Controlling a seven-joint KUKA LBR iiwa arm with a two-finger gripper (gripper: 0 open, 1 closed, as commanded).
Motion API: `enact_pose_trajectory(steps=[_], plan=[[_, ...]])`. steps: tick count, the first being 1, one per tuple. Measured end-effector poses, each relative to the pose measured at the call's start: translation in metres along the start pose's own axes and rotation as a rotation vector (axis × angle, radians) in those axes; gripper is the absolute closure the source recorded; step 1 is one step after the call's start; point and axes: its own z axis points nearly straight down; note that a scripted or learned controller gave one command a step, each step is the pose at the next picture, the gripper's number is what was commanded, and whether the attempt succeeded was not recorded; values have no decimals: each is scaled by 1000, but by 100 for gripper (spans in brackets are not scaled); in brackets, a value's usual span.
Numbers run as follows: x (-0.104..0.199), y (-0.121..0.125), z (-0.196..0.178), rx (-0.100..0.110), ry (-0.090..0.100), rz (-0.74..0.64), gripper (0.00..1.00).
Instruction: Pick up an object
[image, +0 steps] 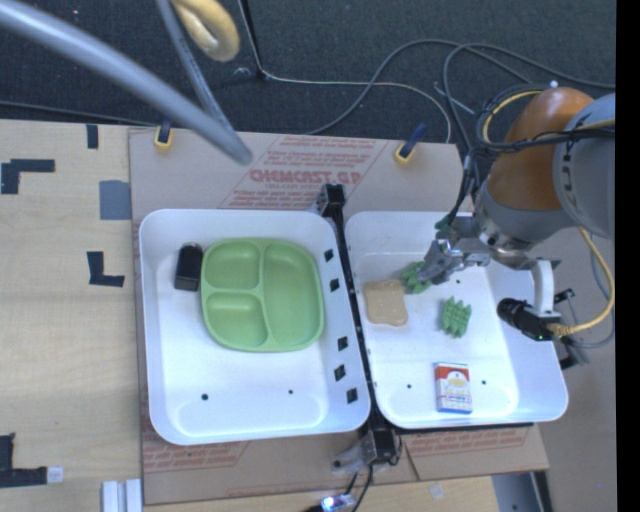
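Even, fairly bright overhead light, soft overall focus, low resolution. The white bins (160, 330) look slightly washed out, with mild glare on their floors. Soft short shadows under the green tray (262, 296) and beside the small box (453, 388). A grey pole (120, 70) above the tray is heavily blurred, out of focus. The arm's orange band (540, 140) right of the bins is smeared; fine detail there unreadable.

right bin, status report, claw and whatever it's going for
Claw low in right bin, at a green object; grip unconfirmed. Tan slab close beside it. Green block and small box apart.
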Motion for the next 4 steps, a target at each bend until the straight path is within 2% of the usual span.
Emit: enact_pose_trajectory(steps=[1,2,3,4], plan=[[9,6,-48,-3,0,-2,100],[55,9,-52,2,1,-6,100],[103,3,-47,3,1,-6,100],[155,12,-50,3,2,-7,100]])
